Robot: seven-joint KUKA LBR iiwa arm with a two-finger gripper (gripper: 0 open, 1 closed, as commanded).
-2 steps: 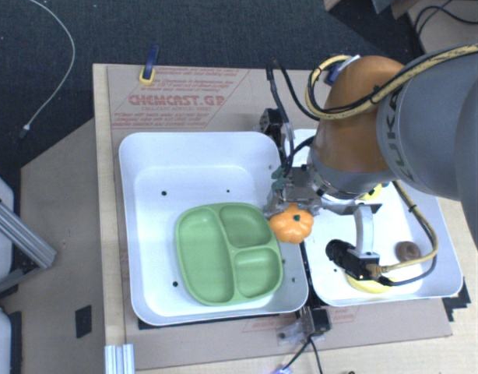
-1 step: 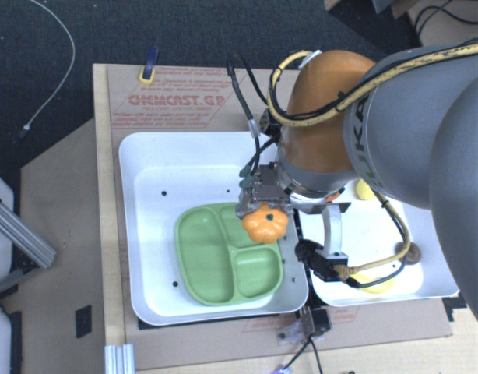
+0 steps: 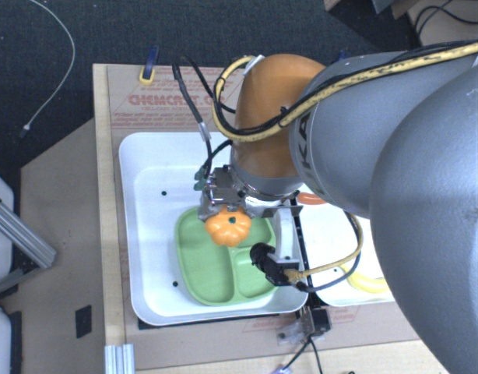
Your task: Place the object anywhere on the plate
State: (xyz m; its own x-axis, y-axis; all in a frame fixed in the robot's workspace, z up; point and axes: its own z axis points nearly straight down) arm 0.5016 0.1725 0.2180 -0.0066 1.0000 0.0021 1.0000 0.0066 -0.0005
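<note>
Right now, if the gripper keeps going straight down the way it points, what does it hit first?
Probably the small orange pumpkin, which sits right under the gripper. Below that is the green divided plate in the left white bin. Depth is hard to judge from above, so contact may already exist.

plate [image 3: 212,275]: smooth green plastic (slight sheen); pumpkin [image 3: 228,228]: glossy orange plastic; bin [image 3: 149,232]: smooth white plastic
</note>
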